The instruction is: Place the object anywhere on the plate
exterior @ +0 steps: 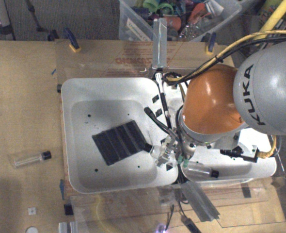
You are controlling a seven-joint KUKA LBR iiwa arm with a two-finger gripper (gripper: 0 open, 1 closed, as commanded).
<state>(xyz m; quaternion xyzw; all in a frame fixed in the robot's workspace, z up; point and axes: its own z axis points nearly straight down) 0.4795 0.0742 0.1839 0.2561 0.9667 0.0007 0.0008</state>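
Pale wooden bench (22, 106) carries 2 shallow white bins, with a clear tub (133, 13) of coloured odds and ends at the far side. A black ribbed plate (119, 142) lies flat in the left bin (80, 89), turned at a slant. The gripper (168, 154) hangs over that bin's near right part, just beside the plate's right corner (whether the claw is spread or closed, I cannot tell). 1 clear vial (201, 170) with a black cap lies in the right bin (264, 166), near its near left corner. A second vial (30, 158) lies on the bench, left of the bins.

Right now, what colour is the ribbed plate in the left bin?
The plate is black; the camera view shows it best.
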